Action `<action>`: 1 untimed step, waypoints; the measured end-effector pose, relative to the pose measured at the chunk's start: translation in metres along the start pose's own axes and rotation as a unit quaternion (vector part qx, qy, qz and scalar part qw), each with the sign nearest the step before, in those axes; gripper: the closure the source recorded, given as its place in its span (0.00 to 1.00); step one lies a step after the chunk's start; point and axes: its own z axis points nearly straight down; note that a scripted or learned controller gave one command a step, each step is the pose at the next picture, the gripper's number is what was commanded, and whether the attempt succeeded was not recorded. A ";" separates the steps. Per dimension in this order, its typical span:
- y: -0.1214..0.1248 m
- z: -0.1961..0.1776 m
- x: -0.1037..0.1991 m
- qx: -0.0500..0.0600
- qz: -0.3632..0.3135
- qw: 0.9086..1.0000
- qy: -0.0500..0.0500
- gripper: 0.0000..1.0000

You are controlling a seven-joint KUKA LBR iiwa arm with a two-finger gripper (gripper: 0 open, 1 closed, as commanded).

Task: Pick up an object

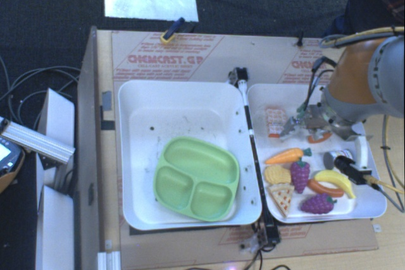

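Two shallow white bins side by side on the desk (190,57). In the left bin (145,104), toward five o'clock: a green divided plate (197,179) with three compartments. In the right bin (373,202), toy food: a carrot (284,156) near the centre, a purple grape bunch (300,174) just below it, a cracker (276,174) at eight o'clock, a pizza slice (282,198) at seven, a second grape bunch (317,203) at six, a banana (335,181) at five, a small packet (275,121) at eleven. Jaws (297,126) low over the bin's upper half, just right of the packet; whether parted or closed, cannot tell. Nothing seen gripped.
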 end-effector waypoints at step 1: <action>-0.016 0.048 0.006 0.000 0.001 1.000 0.000 0.00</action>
